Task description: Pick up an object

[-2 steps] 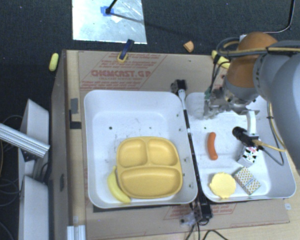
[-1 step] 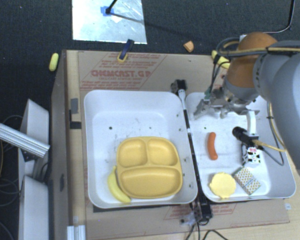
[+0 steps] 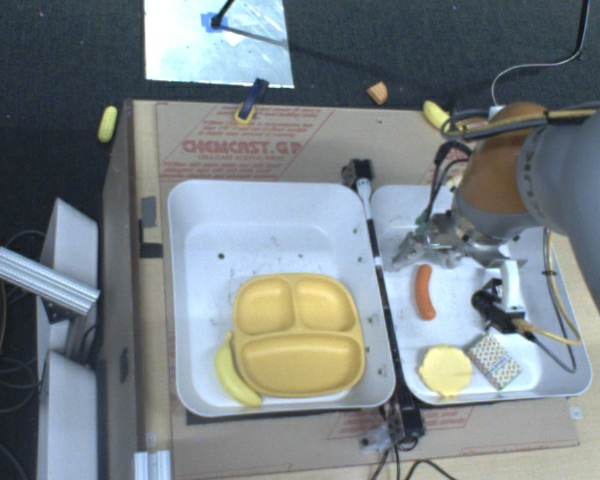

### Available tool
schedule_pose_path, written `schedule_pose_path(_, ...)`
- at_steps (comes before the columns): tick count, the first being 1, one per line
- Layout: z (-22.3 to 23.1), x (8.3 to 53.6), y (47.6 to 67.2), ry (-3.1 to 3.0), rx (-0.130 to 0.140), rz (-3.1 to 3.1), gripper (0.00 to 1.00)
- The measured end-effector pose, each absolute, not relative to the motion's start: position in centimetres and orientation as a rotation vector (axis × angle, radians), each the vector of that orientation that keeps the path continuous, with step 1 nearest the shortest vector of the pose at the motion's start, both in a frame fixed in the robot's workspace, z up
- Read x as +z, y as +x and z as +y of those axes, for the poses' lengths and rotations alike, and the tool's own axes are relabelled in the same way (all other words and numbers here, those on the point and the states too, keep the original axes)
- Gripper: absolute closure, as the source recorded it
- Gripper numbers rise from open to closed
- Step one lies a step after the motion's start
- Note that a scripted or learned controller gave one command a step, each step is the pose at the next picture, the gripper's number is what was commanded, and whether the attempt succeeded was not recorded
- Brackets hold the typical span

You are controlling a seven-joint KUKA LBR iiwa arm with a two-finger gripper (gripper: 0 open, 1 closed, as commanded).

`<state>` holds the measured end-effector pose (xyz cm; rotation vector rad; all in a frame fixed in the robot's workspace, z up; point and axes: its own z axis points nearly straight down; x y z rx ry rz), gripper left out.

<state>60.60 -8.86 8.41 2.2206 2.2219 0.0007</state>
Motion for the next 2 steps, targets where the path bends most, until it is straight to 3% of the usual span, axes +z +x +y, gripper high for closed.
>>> schedule_pose_path(1, -8.6, 8.4, 57.3, 2.220, 0.001, 2.222, 0.00)
schedule_pose_path(2, -8.6, 9.5, 57.4, 2.218, 0.003, 2.222, 1.00)
